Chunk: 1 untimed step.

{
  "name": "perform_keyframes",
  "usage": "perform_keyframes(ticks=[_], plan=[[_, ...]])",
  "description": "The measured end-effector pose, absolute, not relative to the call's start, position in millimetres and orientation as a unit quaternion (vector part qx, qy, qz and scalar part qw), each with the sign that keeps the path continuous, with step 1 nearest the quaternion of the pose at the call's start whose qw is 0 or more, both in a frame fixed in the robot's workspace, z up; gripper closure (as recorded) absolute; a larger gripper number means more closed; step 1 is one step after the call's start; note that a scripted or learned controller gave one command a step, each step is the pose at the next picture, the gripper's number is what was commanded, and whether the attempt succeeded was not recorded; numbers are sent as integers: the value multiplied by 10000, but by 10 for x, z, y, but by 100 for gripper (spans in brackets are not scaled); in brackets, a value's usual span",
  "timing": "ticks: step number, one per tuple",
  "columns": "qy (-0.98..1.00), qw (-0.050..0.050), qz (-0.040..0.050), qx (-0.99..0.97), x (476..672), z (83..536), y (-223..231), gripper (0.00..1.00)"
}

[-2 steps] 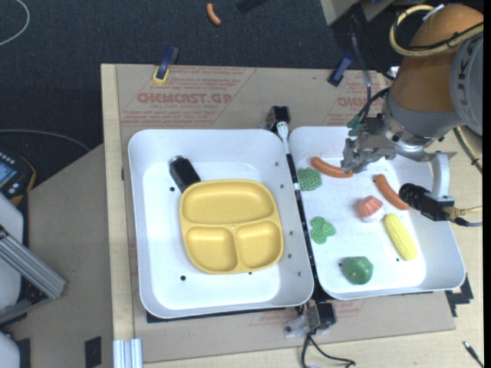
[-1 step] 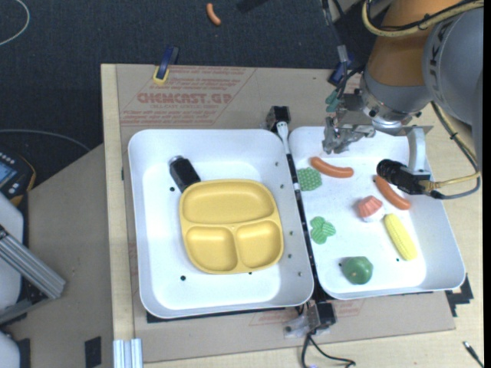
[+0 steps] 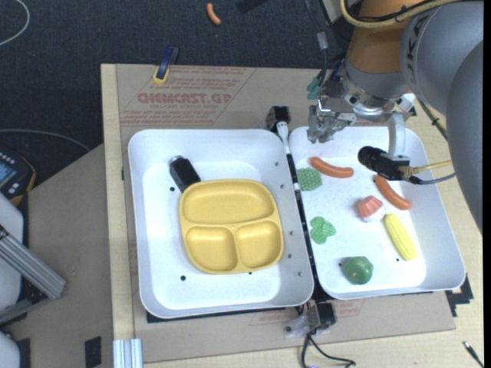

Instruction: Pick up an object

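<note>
From above, the gripper hangs over the right bin's far left corner; how far it is open cannot be told, and nothing shows in its grasp. Just beside it lies a sausage, orange-red and slim, its long axis running left-right, tilted slightly down to the right. A second sausage, corn and pepper lie nearer. The left bin holds a yellow tray.

One fixed overhead view, slanting down on both white bins, moderately close.
</note>
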<state>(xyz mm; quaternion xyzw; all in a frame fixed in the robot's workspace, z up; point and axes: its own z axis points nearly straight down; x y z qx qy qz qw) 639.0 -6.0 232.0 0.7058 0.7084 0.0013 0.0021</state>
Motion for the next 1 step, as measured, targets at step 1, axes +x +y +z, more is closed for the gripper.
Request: perform_keyframes(ticks=[1], plan=[[7070, -10, -13, 7072, 6377, 2169, -108, 100]])
